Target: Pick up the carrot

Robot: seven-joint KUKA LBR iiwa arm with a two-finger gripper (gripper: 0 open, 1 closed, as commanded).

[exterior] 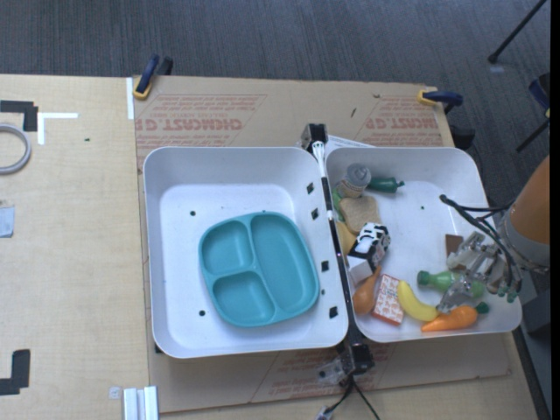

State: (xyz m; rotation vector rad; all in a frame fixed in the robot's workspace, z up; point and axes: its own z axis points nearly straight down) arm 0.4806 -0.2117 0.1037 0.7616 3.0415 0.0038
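Carrot: lying in the right bin, near its front right corner, beside a banana
End effector: just above the carrot; open or closed, cannot tell
Left bin: teal divided plate

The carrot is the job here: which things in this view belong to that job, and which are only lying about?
Belong to the job:
- carrot, in the right bin
- gripper, just above the carrot

Only lying about:
- banana
- teal divided plate in the left bin
- black-and-white cow toy
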